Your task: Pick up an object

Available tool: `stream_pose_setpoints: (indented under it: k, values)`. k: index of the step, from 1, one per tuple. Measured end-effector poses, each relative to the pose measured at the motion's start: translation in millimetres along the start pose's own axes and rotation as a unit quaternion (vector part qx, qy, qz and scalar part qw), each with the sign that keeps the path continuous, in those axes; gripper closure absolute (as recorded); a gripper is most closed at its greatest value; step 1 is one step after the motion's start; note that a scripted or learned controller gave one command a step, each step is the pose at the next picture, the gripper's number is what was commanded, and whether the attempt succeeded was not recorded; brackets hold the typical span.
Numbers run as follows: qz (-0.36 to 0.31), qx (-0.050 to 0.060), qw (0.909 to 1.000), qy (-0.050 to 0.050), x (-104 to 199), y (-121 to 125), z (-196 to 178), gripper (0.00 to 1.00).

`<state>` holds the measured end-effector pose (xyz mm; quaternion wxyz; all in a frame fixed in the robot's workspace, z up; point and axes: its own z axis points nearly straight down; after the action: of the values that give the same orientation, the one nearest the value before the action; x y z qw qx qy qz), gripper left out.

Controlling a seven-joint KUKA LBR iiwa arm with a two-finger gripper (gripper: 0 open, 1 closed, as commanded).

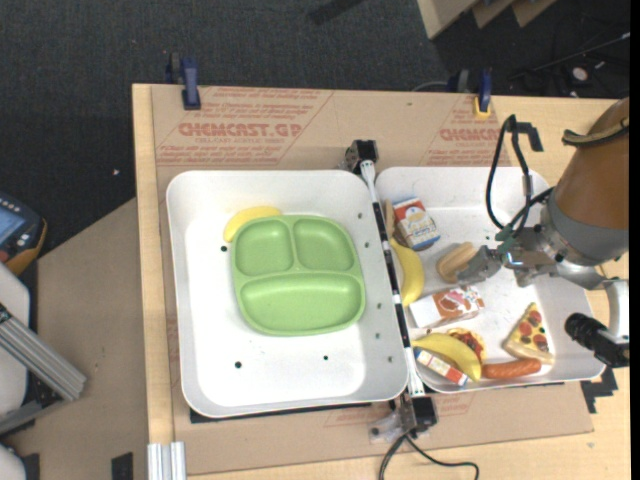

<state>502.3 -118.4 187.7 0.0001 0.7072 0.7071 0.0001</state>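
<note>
Camera view: over the right bin (455, 183), the jaws (488, 265) hover beside a bread roll (458, 259); whether they are parted or closed cannot be told. A clean pick likely means centring over the roll, clear of the banana (407, 273) alongside.

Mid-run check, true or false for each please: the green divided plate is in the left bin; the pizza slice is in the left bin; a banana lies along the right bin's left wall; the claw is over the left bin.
1. The green three-compartment plastic plate sits in the left white bin. True.
2. The triangular toy pizza slice lies in the left bin. False: it lies in the right white bin.
3. A yellow toy banana lies along the right bin's left wall. True.
4. The claw is over the left bin. False: it is over the right bin, beside the tan toy bread roll.
</note>
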Motion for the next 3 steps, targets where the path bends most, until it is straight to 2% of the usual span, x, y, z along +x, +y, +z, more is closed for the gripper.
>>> stream_pose_setpoints:
  k: [1,2,3]
  values:
    - [0.000,0.003,1.0000,0.001,4,-14,46,0.00]
    - [-0.001,-0.007,1.0000,0.000,-1,10,83,0.00]
    - [0.002,-0.012,0.9999,-0.004,-5,12,72,1.00]
